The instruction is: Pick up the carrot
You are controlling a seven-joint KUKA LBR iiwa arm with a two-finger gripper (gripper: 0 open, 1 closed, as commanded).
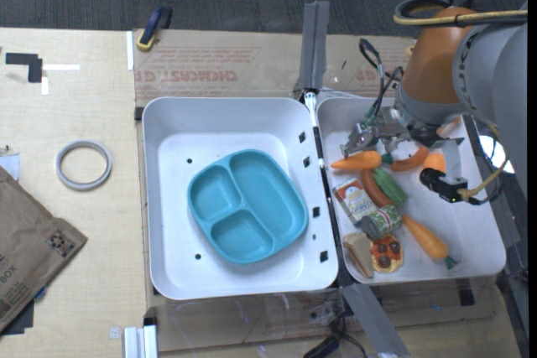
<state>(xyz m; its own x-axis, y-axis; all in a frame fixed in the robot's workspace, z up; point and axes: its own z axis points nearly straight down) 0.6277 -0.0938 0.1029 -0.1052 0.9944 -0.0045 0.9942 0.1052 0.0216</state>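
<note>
The gripper (375,132) hovers over the right bin (478,260), finger state impossible to tell. A carrot (356,161) lies just at its seven o'clock. Approach step; next likely needs lowering onto it.

Red mirrored print on cardboard sheet (220,63) behind the bins, far left of gripper (372,130), not legible. "BOX" on brown cardboard box (29,251) at frame's left edge. Snack packet (357,199) label below gripper too small to read.
</note>
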